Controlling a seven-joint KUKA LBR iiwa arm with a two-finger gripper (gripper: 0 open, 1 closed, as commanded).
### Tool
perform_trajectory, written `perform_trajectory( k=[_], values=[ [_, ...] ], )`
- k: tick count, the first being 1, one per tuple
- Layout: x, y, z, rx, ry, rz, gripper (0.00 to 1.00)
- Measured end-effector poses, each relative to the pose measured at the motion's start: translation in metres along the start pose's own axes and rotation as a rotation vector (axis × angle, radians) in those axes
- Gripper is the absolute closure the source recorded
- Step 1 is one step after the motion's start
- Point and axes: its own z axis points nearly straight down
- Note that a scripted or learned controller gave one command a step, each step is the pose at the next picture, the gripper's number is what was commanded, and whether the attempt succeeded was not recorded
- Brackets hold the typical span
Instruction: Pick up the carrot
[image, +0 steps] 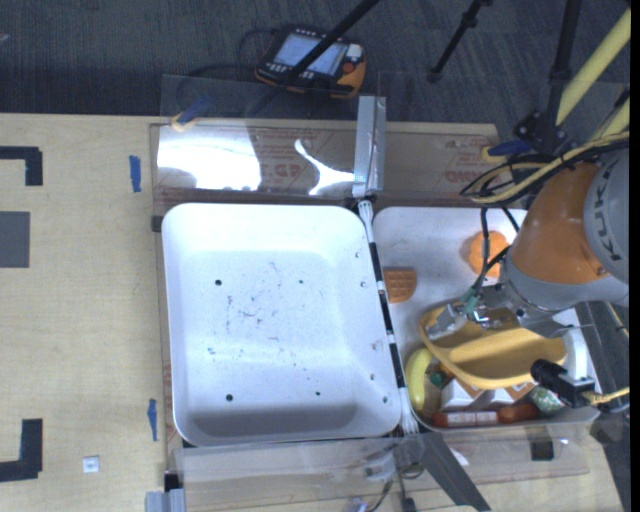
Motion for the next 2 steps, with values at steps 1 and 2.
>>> perform_trajectory(
  k=[1, 2],
  values=[
    [-0.062, 0.063, 0.018, -0.014, -0.003, -0.213, 0.0],
    [-0.036, 0.007, 0.012, -0.025, -0.007, -0.265, 0.0]
  ],
)
